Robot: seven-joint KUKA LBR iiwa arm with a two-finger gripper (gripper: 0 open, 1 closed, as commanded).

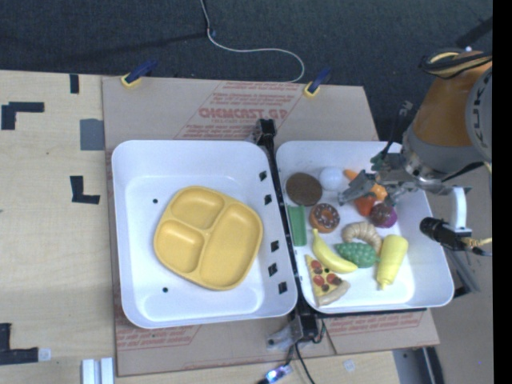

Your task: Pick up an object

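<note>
Pizza slice (pixel 324 282), nearest the lens, lies at the front edge of the right bin (pixel 436 294), which serves as landmark. Left of that bin sits the left bin (pixel 132 162) with a yellow divided plate (pixel 210 237). Reaching over the right bin's far right part is the gripper (pixel 370 186); whether it is parted or has hold of anything I cannot tell. Just beneath and in front of it lie a tomato (pixel 366 206) and a purple piece (pixel 385 215), probably the closest targets. Further forward, the corn (pixel 390 260) runs front to back and the banana (pixel 330 258) slants.
</note>
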